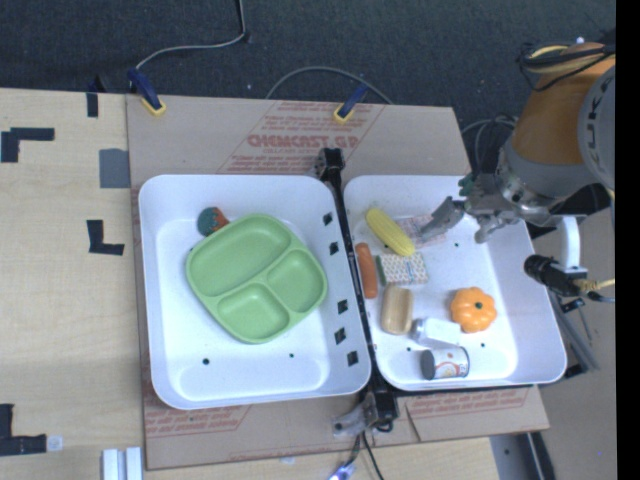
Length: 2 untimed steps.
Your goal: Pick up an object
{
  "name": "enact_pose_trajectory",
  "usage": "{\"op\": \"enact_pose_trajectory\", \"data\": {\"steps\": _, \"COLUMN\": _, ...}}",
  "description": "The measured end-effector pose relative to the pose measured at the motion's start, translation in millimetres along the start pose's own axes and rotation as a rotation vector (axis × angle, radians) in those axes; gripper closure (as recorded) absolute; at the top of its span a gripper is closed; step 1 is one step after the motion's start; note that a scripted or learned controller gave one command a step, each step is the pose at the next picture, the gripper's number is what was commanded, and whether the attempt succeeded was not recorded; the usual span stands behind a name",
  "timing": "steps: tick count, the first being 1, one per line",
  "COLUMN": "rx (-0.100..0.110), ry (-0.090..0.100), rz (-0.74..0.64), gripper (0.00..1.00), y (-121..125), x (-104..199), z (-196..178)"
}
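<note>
The right bin (505, 358) holds several objects: a yellow corn cob (388, 231), an orange sausage-shaped piece (367, 270), a patterned square pad (402, 268), a tan block (397, 309), an orange pumpkin (473, 309), a white tube (433, 329) and a small can (446, 364). My gripper (462, 226) hangs over the bin's far right part, right of the corn and above the pumpkin. It is open, and its two fingers are spread wide with nothing between them.
The left bin (165, 298) carries a green divided plate (257, 278) and a small teal and orange object (211, 220) at the plate's far left corner. A black clip strip (345, 268) joins the two bins. The arm's grey and orange body (560, 118) rises at the right.
</note>
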State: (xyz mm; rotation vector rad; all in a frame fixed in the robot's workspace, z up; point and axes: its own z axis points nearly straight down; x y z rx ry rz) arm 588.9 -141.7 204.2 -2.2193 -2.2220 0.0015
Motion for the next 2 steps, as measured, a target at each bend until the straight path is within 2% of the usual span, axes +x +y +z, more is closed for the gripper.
{"op": "enact_pose_trajectory", "data": {"steps": 1, "rx": -0.014, "ry": -0.003, "rz": -0.002, "gripper": 0.00, "y": 67, "x": 27, "z": 113}}
{"op": "enact_pose_trajectory", "data": {"steps": 2, "rx": -0.019, "ry": 0.000, "rz": -0.004, "gripper": 1.00, "y": 68, "x": 30, "z": 101}}
